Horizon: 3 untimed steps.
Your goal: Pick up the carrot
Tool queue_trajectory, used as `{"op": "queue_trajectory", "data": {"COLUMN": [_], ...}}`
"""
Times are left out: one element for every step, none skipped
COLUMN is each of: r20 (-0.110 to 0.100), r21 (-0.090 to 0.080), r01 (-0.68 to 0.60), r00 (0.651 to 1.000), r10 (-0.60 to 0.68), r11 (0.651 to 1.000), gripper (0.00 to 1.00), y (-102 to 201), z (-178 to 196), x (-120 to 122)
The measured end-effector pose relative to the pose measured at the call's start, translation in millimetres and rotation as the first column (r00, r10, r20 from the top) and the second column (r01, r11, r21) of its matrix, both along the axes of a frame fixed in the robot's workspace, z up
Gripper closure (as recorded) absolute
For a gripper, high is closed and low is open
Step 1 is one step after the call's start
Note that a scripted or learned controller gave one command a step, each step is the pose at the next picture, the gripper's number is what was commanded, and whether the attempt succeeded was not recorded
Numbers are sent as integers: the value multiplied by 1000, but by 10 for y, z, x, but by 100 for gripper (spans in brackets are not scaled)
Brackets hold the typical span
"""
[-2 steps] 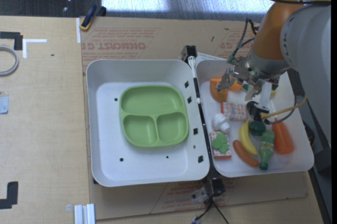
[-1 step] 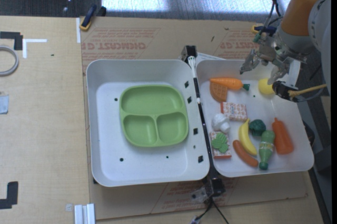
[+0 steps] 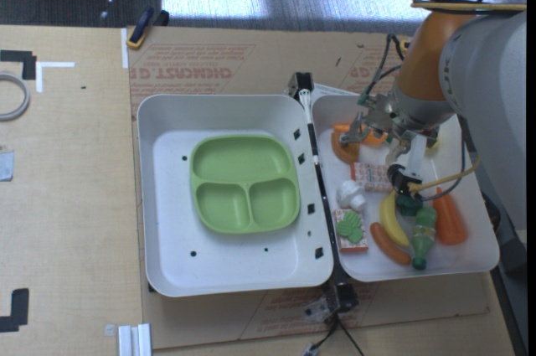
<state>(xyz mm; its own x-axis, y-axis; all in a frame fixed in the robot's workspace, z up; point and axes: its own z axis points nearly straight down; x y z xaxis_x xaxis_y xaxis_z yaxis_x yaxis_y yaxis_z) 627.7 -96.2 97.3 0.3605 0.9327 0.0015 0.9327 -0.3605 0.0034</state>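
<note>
The carrot, orange and tapered, lies near the right wall of the right bin, beside a green bottle-shaped toy. My gripper hangs over the bin's upper left part, right above a rounded orange thing. It is well to the left of the carrot and farther back. Nothing shows between the gripper and the carrot.
In the right bin also lie a yellow banana, a sausage, a white garlic-like lump, a small picture card and a red-and-white packet. The left bin holds a green divided plate.
</note>
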Motion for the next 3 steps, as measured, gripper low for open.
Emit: {"op": "queue_trajectory", "data": {"r20": [5, 5, -3], "r21": [2, 2, -2], "r01": [2, 2, -265], "r00": [1000, 1000, 964], "r10": [-2, -2, 265], "r11": [1000, 1000, 964], "gripper": [100, 0, 0], "y": [5, 6, -483], "z": [111, 111, 140], "x": [17, 17, 314]}}
